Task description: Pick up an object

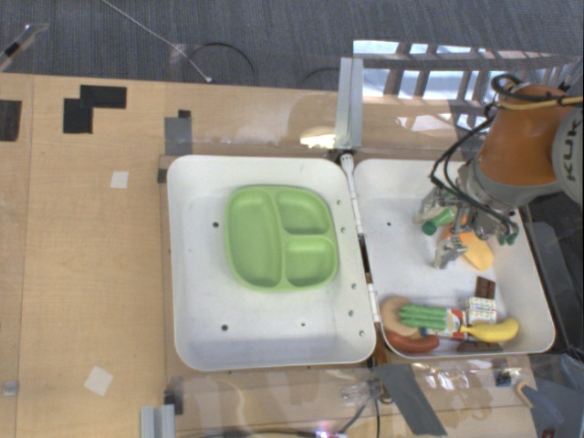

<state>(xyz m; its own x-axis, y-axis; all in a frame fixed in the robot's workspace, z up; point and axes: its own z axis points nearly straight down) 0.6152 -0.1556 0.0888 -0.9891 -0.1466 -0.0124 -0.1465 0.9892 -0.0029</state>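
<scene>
Over the right bin (538,331), the claw (453,235) hangs above a yellow wedge (477,254). Whether it grips anything, I cannot tell. No label reads clearly.

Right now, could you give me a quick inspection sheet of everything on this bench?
Surface: wooden bench bearing two white bins, left bin and right bin.
Job's things: toy food piled at the right bin's near edge; yellow piece and green piece under the gripper.
Clutter: green divided plate in the left bin.
Grippers: gripper low over the right bin.
Cables: black cable beside the arm.
Surroundings: grey carpet.
</scene>
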